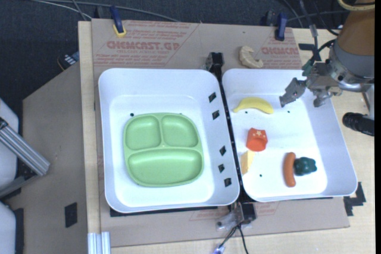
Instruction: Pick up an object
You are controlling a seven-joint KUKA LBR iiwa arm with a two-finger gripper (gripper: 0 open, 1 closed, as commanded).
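Note:
In the right bin [333,146] lie a yellow banana [253,106], a red-orange pepper-like piece [257,139], a pale yellow wedge [244,161], an orange-red sausage [289,169] and a dark green broccoli-like piece [306,166]. My gripper [307,94] hangs over the bin's upper right part, right of the banana. Its two grey fingers [292,92] are spread apart with nothing between them.
The left bin [113,128] holds a green divided plate [163,149]. A beige object [250,57] lies on the cardboard behind the right bin. Blue clamps [118,23] hold the board's far edge. Cables run behind the bench.

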